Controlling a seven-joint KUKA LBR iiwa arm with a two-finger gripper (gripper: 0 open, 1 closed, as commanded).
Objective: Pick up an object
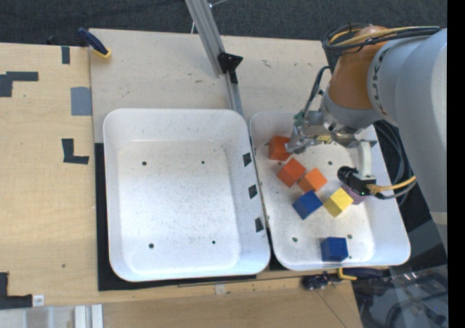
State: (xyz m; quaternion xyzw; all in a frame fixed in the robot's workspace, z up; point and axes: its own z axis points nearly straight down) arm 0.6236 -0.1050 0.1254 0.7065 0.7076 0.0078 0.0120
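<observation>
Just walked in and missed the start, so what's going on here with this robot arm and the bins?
A grey KUKA arm reaches in from the right over the right bin, its gripper lowered beside an orange block at the bin's upper left. Whether it holds anything cannot be told. Loose in the same bin lie two more orange blocks, a blue block, a yellow block and another blue block near the front. The left bin sits alongside.
</observation>
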